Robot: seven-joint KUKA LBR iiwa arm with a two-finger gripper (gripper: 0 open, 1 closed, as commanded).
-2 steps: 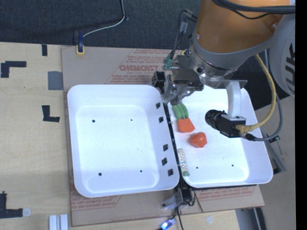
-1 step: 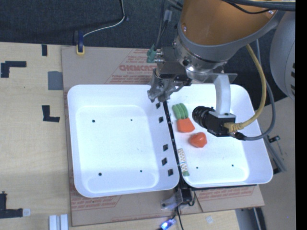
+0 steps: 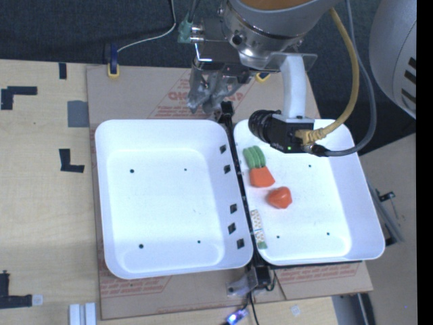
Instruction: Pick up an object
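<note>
Two shallow white bins sit side by side in the middle of the frame: the left bin (image 3: pixel 108 202) and the right bin (image 3: pixel 338 242). Two small toys lie in the right bin, near its upper left corner. One is a toy carrot (image 3: pixel 258 167), orange at the lower end with a ribbed green top, lying close to the divide between the bins. The other is a small orange-red lump (image 3: pixel 279 198), rounded and slightly blocky, just below and to the right of the carrot, apart from it. The gripper (image 3: pixel 210 97) hangs at the upper centre of the frame, above the bins' top edge and over the cardboard sheet (image 3: pixel 135 93); whether it is open or closed cannot be told.
</note>
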